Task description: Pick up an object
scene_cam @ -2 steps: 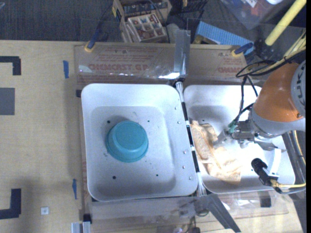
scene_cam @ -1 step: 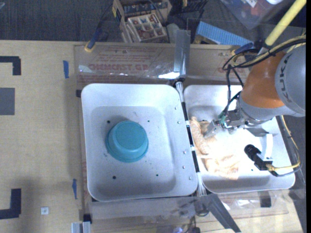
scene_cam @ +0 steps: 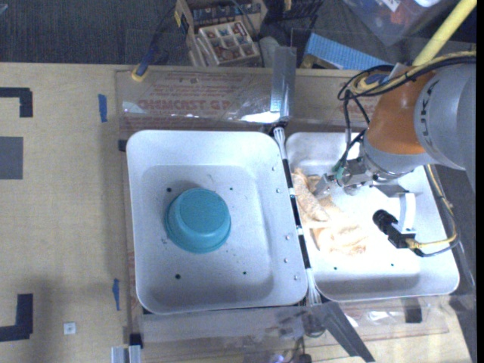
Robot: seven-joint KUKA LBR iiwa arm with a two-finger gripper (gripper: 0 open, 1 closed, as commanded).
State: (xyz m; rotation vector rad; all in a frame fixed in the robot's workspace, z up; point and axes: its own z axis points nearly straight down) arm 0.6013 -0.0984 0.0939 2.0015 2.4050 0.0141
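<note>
Blue bowl [scene_cam: 198, 219] in L bin [scene_cam: 151, 157].

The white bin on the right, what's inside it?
Inside the right shallow white bin lie pale tan crumpled pieces. The end effector reaches in above them. The grey arm hides that bin's far corner.

Brightness: strong overhead light, bench evenly lit, floor behind it dim
Glare: right bin [scene_cam: 423, 282] washed out near white, pale things inside lose detail; plastic sheet [scene_cam: 198, 103] behind the bins glints
Shadows: soft, short under the teal bowl [scene_cam: 198, 218]
Sharpness: slightly soft throughout, background clutter murky
</note>
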